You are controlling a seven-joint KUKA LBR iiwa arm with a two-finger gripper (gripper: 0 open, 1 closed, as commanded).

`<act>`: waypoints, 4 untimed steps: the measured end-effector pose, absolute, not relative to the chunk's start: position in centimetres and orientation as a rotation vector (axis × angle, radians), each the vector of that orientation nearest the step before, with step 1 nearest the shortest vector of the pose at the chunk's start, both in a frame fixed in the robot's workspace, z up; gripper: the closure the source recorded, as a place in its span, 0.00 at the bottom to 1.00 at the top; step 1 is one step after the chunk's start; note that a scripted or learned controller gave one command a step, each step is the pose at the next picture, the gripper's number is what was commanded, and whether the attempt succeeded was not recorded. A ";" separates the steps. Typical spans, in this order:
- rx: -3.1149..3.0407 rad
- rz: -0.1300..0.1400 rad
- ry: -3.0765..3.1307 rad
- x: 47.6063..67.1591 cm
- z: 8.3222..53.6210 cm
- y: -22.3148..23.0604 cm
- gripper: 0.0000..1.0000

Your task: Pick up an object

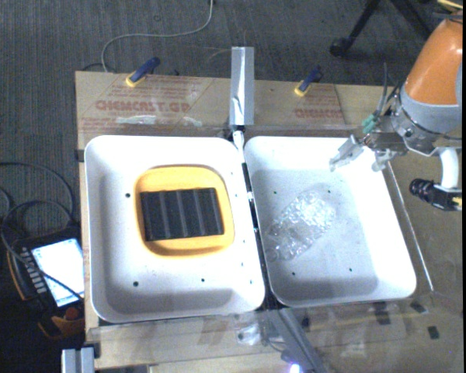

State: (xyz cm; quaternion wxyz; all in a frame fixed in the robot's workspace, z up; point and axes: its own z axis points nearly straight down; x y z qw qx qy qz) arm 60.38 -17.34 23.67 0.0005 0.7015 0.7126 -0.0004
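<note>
Nothing's grabbed yet: the gripper hangs with fingers spread and nothing between them over the right bin's far edge, and the clear plastic piece lies below-left of them, so the whole pick is left.

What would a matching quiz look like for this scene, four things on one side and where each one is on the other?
Things:
1. yellow tray
2. clear plastic piece
3. claw
4. blue clamps

Places:
A. above the right bin's far right corner
B. in the left bin
C. on the cardboard behind the bins
D. in the middle of the right bin

Pairs: 1-B, 2-D, 3-A, 4-C
</note>
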 end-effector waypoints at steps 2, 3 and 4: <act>2.407 -0.004 2.025 52.5 16.1 -10.3 0.00; 2.330 0.011 2.090 60.2 9.1 -17.9 0.00; 2.416 -0.005 2.004 60.4 22.6 -21.9 0.00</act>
